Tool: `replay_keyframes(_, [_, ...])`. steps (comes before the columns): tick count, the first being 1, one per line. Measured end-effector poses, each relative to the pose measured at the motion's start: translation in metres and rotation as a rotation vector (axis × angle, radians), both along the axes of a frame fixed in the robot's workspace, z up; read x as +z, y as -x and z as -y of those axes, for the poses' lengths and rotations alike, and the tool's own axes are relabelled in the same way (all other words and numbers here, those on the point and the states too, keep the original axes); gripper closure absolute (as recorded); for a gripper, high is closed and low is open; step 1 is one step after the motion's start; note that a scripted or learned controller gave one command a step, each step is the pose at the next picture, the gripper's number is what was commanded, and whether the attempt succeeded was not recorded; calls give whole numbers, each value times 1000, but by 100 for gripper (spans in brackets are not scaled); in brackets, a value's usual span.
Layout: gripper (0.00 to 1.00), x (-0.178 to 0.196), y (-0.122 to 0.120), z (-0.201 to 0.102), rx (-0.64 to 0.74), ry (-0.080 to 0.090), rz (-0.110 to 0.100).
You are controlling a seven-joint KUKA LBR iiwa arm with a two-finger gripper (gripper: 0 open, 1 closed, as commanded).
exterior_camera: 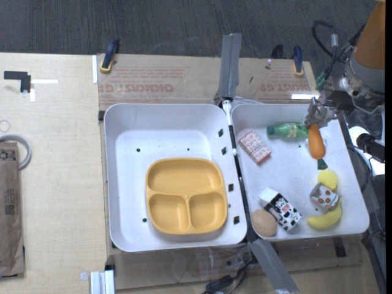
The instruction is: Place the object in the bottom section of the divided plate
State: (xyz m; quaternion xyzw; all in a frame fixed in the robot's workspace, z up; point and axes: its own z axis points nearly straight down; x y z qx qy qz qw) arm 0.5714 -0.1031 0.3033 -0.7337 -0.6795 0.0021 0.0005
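- Left bin (122, 164): the yellow divided plate (185, 195) sits square in the middle, nothing in any section.
- Right bin (294, 225): green bottle (286, 130), pink box (254, 147), banana (326, 218), cow-print carton (282, 210) scattered about.
- Gripper (316, 119) at the far edge, fingers pinching the top of the orange carrot (316, 143), hanging tip-down.

Two shallow white plastic bins (116, 182) are counted, one yellow three-section plastic plate (185, 195), and eight small items: green bottle (288, 130), orange carrot (316, 143), pink box (254, 147), others.
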Motion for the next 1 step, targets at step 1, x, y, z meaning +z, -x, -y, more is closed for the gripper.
replay_keyframes(1, [100, 38, -11, -47, -4, 0, 2])
